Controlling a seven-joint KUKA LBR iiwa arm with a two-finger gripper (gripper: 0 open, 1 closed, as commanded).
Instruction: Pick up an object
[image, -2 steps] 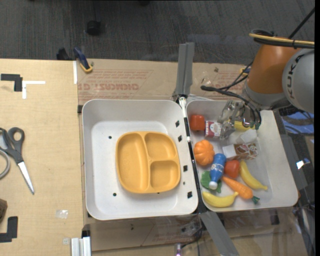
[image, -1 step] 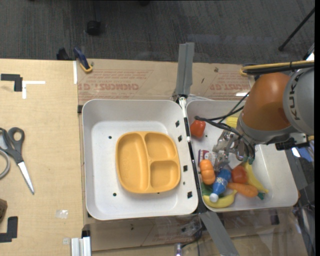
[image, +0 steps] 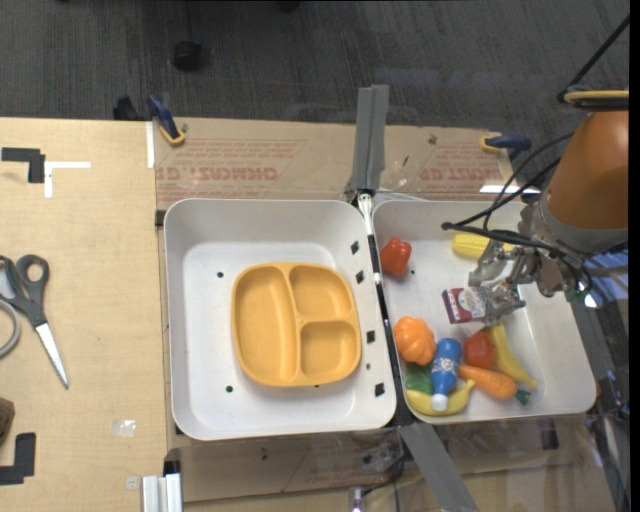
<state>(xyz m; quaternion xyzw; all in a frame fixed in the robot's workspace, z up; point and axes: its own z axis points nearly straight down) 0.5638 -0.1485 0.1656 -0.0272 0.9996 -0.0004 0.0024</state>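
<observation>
Two white bins sit side by side on the tabletop (image: 80, 300), and the account runs from nine o'clock across to three. At the far nine o'clock edge lie scissors (image: 38, 310). Next comes the left bin (image: 190, 330), which carries an orange divided plate (image: 297, 324) at its middle. Past the shared rim, the right bin (image: 560, 385) holds the toys: a red pepper (image: 396, 256) at its eleven o'clock, a small orange pumpkin (image: 414, 339) toward eight o'clock, and at six o'clock a cluster of a blue bottle (image: 446, 366), a yellow banana (image: 438, 402), a carrot (image: 488, 382), a tomato (image: 480, 349) and a second banana (image: 512, 358), all touching or nearly so. A corn cob (image: 472, 245) lies at twelve o'clock. Near the bin's centre is a small red-and-white packet (image: 459, 305), and the gripper (image: 497, 297) hangs just beside it, toward three o'clock. Whether the jaws are released or clenched I cannot tell; nothing visibly sits between them.

The packet looks the likeliest target. I judge it light and flat, probably thin and a little slippery, so a pinch across its short edges would serve best. The plastic fruit would be stiff, light and rounded, apt to roll out of a grip.
</observation>
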